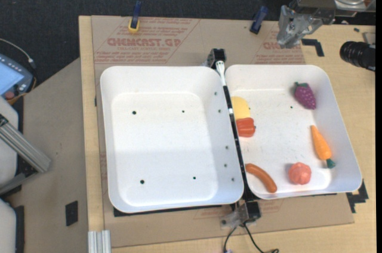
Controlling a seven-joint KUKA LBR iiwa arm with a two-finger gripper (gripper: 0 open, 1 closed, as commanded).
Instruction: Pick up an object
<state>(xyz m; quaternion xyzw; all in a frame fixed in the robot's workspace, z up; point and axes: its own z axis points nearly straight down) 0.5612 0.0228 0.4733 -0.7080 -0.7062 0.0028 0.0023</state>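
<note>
- Six small plastic toy foods, any of which could serve as the object to pick, all lie in the right-hand shallow white bin (340,126); none has been lifted.
- A purple bunch of toy grapes (305,95) sits near the far right corner of that bin.
- A yellow rounded toy piece (240,107) and a red toy pepper (245,127) lie touching each other against the bin's left wall, beside the dividing rim.
- An orange toy carrot with a green tip (321,145) lies along the right wall, a pinkish-red round toy fruit (300,173) sits near the front right, and an orange-brown toy sausage (261,178) lies at the front left.
- The left-hand shallow white bin (113,126) sits just beside, rims touching.
- The grey metal two-finger hand (288,36) hangs above the worktop (95,67) beyond the right bin's far rim, well apart from every toy.
- Nothing is visible between its fingers; whether they are spread or together cannot be told at this angle.
- Judged from this, the task is at its start: approach, descent, grasp and lift all remain.
</note>
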